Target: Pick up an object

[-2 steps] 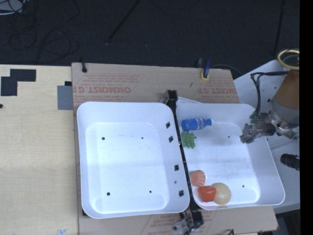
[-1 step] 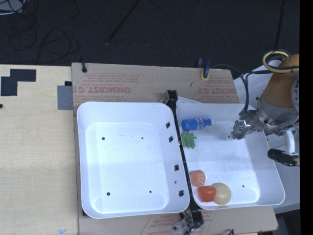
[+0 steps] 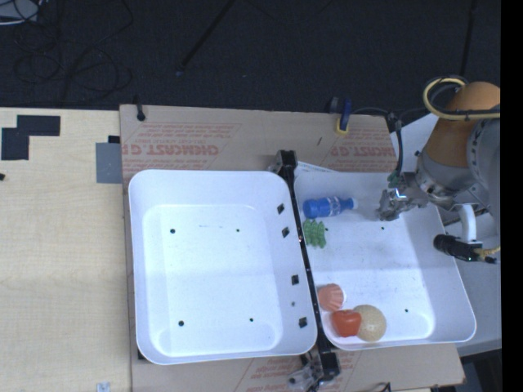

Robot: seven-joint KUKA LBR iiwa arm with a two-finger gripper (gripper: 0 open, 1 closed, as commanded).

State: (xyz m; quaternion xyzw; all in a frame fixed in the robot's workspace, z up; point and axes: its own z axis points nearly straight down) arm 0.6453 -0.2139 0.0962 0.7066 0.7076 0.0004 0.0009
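Observation:
In the right bin [image 3: 425, 296] lie a blue bottle [image 3: 328, 207] near the back left, a small green leafy piece [image 3: 315, 233] just below it, and at the front a pale orange round item [image 3: 330, 296], a red item [image 3: 346, 322] and a cream ball [image 3: 370, 322] close together. My gripper [image 3: 393, 204] hangs over the back right part of this bin, to the right of the bottle and apart from it. Nothing shows between its fingers.
The left bin [image 3: 214, 264] sits beside the right one, with a black divider [image 3: 299, 251] between them. Both rest on a cardboard sheet [image 3: 212, 137]. The arm's orange band [image 3: 462, 125] and cables [image 3: 466, 247] crowd the right bin's far right side.

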